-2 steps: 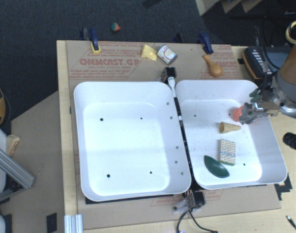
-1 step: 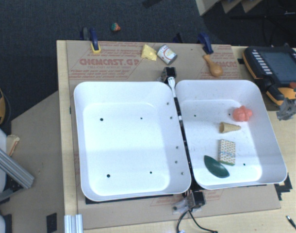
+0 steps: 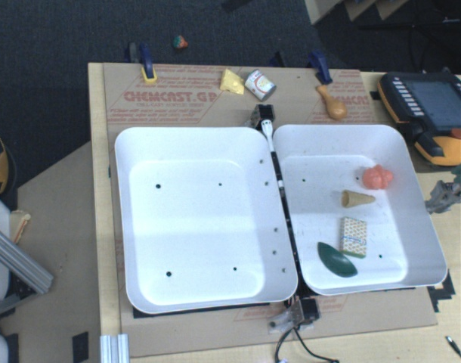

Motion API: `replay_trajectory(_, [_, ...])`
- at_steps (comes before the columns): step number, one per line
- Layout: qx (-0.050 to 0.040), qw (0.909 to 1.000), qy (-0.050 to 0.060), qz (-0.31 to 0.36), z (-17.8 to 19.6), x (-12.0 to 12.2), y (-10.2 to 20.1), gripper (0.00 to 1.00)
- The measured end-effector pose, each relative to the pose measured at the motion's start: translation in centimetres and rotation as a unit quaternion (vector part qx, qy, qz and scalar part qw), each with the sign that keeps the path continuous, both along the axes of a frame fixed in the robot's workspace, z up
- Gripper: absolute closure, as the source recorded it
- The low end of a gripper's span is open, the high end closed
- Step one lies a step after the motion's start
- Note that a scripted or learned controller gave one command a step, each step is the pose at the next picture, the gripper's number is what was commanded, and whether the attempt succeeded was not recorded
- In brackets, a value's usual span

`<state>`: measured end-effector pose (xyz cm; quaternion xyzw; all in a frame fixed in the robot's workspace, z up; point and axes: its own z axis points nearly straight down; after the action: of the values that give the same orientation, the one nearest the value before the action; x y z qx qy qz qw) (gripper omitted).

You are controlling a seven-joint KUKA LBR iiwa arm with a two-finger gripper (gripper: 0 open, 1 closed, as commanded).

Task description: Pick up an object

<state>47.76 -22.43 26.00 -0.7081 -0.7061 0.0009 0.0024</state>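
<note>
The brown board (image 3: 177,95) under the bins carries red lettering that seems to read "CHEMCAST G.P.", repeated partly at its right end.

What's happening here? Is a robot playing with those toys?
A robot is meant to pick up one toy, but nothing has been grabbed yet. Its gripper sits at the right edge of the right bin. Four things lie in that bin: a pink lump, a tan cone, a patterned block and a dark green leaf shape. A few more bits lie on the board behind the bins.
</note>
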Motion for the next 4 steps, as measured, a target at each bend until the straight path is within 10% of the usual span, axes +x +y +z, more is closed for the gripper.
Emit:
replay_trajectory(2, [-0.0033, 1.0000, -0.006, 0.002, 10.2, 0.2, 0.0, 1.00])
replay_trajectory(3, [0.0016, 1.0000, 0.002, 0.005, 2.4, 0.2, 7.6, 1.00])
replay_trajectory(4, [-0.0030, 1.0000, -0.005, 0.000, 6.4, 0.2, 2.8, 1.00])
